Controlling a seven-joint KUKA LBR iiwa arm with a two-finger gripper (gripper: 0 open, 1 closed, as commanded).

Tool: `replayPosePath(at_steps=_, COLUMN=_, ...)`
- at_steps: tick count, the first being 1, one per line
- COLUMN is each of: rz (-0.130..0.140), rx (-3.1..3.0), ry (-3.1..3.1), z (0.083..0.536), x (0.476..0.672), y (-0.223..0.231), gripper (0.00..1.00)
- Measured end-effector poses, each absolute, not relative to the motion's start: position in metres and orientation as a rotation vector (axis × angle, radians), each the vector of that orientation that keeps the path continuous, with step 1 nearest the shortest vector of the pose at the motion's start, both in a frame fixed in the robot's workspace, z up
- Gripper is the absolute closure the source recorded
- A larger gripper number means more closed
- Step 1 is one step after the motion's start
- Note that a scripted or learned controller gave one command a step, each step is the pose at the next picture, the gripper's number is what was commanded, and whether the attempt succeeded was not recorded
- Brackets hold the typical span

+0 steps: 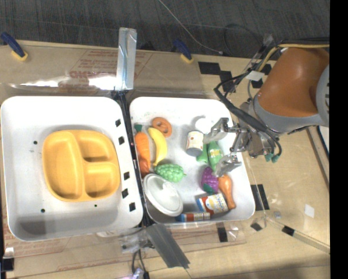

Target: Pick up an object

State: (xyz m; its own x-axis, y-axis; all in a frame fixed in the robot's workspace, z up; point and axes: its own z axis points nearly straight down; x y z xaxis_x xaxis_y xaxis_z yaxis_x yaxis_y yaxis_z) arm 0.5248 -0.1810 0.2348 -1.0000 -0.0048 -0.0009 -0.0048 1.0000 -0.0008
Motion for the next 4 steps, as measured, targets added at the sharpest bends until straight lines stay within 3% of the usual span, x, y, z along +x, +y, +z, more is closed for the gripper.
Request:
replayPosePath(at_steps=1, rz=-0.001, rx=0.266, ry=3.127, z=0.094, x=0.557, y=-0.195, gripper=0.0)
replayPosePath(at_steps=2, rz=-0.018, rx=0.05, ry=3.133, z=0.096, x=0.619, y=-0.143, gripper=0.0)
replayPosePath(at_steps=3, rz=-0.001, rx=0.19, ry=3.133, z=0.093, x=0.586, y=-0.09, gripper=0.0)
replayPosePath(at_steps=4, rz=-0.001, rx=0.176, ry=3.132, z=0.103, x=0.587, y=-0.088, gripper=1.0)
